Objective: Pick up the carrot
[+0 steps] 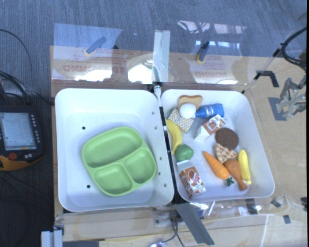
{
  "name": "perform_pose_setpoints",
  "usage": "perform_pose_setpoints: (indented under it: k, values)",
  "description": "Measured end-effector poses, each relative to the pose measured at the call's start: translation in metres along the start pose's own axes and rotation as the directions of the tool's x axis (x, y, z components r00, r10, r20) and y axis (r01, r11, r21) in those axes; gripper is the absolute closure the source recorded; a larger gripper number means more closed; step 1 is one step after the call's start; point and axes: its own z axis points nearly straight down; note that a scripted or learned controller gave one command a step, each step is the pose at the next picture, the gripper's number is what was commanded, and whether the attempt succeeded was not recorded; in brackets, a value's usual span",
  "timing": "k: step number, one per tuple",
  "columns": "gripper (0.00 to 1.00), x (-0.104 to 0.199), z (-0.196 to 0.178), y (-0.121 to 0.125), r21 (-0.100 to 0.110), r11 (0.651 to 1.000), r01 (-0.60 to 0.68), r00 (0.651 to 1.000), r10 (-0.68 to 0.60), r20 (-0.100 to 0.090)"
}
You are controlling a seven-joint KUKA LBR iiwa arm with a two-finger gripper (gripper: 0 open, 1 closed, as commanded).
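Well left of gripper [293, 98]; carrot [217, 165] lies.

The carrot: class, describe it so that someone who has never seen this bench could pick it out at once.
Start at the right-hand white bin, the one crowded with toy food, and look to its lower right part. The carrot lies slanted there, just below a round brown cookie and a waffle piece. It is the slim orange cone with a small green stub, unlike the yellow corn cob to its right.
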Motion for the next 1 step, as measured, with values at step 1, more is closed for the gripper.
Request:
perform_pose_setpoints:
  k: [1]
  values:
    - [1.00,-0.0111,0.0282,-0.0075,-0.006,0.941,0.339,0.941,-0.339,0.001]
